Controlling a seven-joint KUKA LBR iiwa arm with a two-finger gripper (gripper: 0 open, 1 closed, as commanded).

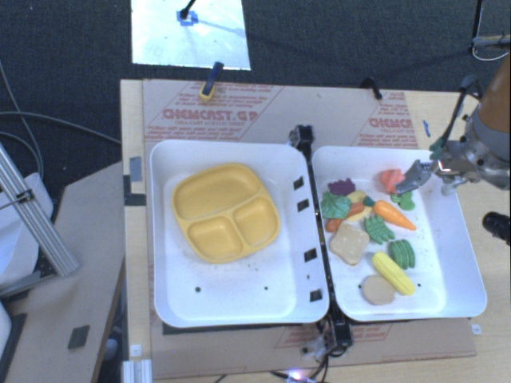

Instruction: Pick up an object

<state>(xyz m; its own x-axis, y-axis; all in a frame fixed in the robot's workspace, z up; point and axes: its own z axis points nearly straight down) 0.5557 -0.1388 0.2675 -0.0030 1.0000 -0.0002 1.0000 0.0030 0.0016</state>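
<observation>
Reaching in from the right, my gripper [413,179] hangs over the far part of the right bin [459,246], just above the red-orange toy piece [390,179] and the far end of the carrot [394,214]. Whether my fingers are apart or together I cannot tell; they show as one grey blur, and nothing shows between them.

Everything worth picking sits in that bin: the purple grapes [342,187], a leafy green [335,206], the bread slice [349,244], a green pepper [402,253], the corn cob [394,273] and a tan round piece [378,290]. The left bin [164,214] holds a yellow divided plate [226,222].

My worry is the crowding. The far pieces lie touching or just beside each other, so coming down there I could land a finger on top of the carrot instead of beside it, or shove its neighbours aside and close on air. Smooth rounded toys may also squirt out as I squeeze. The corn and tan piece, nearer and more apart, look safer
</observation>
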